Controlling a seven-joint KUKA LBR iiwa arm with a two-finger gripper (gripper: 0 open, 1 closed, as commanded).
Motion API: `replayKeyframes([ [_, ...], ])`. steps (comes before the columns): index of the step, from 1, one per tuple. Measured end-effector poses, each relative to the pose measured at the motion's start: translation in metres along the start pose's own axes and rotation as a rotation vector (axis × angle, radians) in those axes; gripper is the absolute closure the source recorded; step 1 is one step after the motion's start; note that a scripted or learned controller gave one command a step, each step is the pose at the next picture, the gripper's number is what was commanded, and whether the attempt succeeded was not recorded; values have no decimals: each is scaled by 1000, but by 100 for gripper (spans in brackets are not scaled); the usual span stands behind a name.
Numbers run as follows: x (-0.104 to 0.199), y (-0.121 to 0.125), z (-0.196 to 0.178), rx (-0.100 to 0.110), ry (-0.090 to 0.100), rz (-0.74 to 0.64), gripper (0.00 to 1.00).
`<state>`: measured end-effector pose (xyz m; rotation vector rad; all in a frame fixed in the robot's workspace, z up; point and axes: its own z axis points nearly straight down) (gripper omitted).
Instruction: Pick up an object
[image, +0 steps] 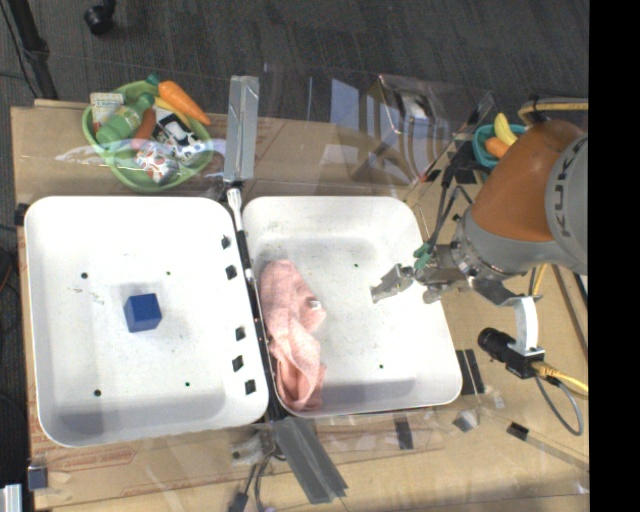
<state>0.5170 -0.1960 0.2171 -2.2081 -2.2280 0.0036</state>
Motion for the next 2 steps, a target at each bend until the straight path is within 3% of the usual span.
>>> replayKeyframes([
  [1,78,56,123,-1,-1,105,0],
  [2,99,45,126,2,0,-63,0],
])
